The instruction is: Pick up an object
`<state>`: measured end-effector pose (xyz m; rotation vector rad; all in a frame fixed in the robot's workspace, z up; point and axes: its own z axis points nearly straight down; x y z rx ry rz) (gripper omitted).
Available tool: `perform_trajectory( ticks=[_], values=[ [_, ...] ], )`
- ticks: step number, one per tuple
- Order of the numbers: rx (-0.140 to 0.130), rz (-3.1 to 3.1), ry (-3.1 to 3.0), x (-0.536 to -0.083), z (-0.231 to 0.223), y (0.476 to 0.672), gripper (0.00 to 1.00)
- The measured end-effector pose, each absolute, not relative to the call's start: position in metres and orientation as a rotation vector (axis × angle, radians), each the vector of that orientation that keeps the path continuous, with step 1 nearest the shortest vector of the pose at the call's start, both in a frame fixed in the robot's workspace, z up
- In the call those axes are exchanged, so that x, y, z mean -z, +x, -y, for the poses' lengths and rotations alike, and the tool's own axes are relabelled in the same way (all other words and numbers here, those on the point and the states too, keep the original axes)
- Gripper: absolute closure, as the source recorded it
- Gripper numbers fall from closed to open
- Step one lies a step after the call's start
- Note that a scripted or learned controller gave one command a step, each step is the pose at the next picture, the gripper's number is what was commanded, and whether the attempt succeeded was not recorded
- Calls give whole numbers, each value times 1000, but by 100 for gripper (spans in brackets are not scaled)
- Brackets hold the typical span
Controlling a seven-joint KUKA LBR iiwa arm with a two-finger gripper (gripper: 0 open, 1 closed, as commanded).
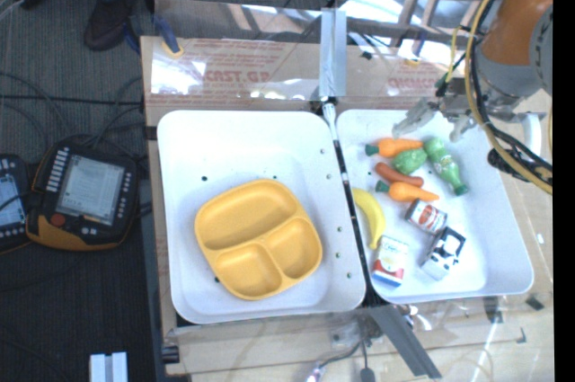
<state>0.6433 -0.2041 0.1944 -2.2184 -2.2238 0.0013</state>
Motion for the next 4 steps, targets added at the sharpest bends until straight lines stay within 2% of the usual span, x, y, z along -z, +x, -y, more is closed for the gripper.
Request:
perform_trajectory(
  ticks=[1,2,3,4],
  values=[
    [4,2322,-2142,-111,157,668,0],
    [6,2253,-2212,-91,143,616,0],
    [9,2144,-2315,-91,156,516,0],
    [14,2370,-2099,-92,158,491,0]
  ],
)
